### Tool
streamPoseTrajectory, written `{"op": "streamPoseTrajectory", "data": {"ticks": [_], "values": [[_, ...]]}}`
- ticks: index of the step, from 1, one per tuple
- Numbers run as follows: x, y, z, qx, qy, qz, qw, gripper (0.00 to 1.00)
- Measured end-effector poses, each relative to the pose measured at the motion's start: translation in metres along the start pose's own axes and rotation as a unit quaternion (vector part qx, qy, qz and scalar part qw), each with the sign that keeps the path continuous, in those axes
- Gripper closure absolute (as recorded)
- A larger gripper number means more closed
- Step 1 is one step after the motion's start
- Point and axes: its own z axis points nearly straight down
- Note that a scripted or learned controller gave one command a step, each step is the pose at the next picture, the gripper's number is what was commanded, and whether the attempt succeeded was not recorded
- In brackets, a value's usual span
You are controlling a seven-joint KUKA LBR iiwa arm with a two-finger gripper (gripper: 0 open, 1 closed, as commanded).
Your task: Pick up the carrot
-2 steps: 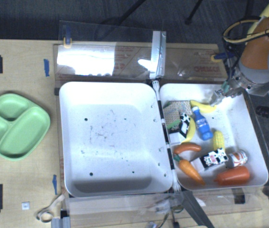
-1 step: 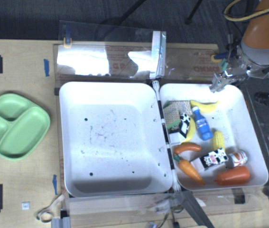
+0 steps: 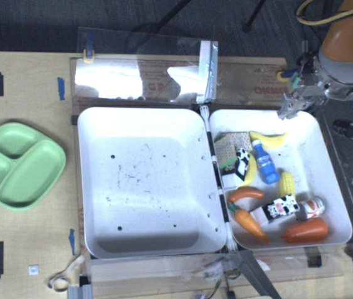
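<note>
The carrot [image 3: 249, 223], orange and tapered, lies in the right bin [image 3: 332, 167] near its front left corner, close to the wall between the bins. Just behind it is a red-orange sausage-like piece [image 3: 246, 195]. My gripper [image 3: 290, 108] hangs over the back rim of the right bin, far behind the carrot and well to its right. The arm's orange band [image 3: 344, 42] shows above it at the top right. The gripper stands well apart from the carrot.
The right bin also holds a banana [image 3: 268, 139], a blue bottle [image 3: 264, 162], a corn cob [image 3: 286, 182], a cow-patterned box [image 3: 280, 207], a small can [image 3: 314, 207] and a red vegetable [image 3: 305, 230]. The left bin [image 3: 101, 136] adjoins it. A green divided plate [image 3: 17, 165] sits far left.
</note>
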Motion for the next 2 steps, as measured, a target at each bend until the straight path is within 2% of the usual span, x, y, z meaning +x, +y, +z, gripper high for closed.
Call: {"op": "streamPoseTrajectory", "data": {"ticks": [1, 2], "values": [[-0.014, -0.001, 0.001, 0.0, 0.0, -0.009, 1.0, 1.0], [-0.031, -0.002, 0.002, 0.0, 0.0, -0.201, 0.9796, 1.0]]}}
